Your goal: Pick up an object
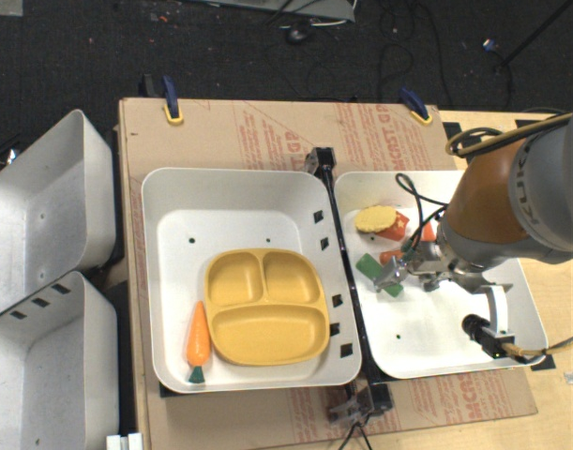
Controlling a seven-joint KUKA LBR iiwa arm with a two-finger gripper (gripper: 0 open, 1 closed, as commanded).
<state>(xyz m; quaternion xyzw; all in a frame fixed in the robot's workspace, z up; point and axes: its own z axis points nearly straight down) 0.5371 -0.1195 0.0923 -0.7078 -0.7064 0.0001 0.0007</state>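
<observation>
We see two shallow white bins side by side on a brown surface (267, 125), and we take the black divider (342, 261) between them as our landmark. Left of the divider, the left bin (164, 251) holds a yellow sectioned plate (265, 306) near its middle, and a carrot (199, 336) lies just beside the plate's far edge from the divider, its green tip pointing toward the bin's front corner. Right of the divider, the right bin (427, 354) holds a small cluster of toys: a yellow piece (375, 219) toward the back, a red piece (399, 224) touching it on the side away from the divider, a green block (378, 277) close to the divider, and small red and orange bits (391, 257) between the green block and the yellow one. The arm (511, 195) reaches over the right bin from the side far from the divider, its orange band above the wrist. The gripper (406, 272) sits low in this cluster, just beside the green block. We cannot tell whether its jaws are apart or together, nor whether anything lies between them. A black cable (403, 190) loops over the back of the right bin.
</observation>
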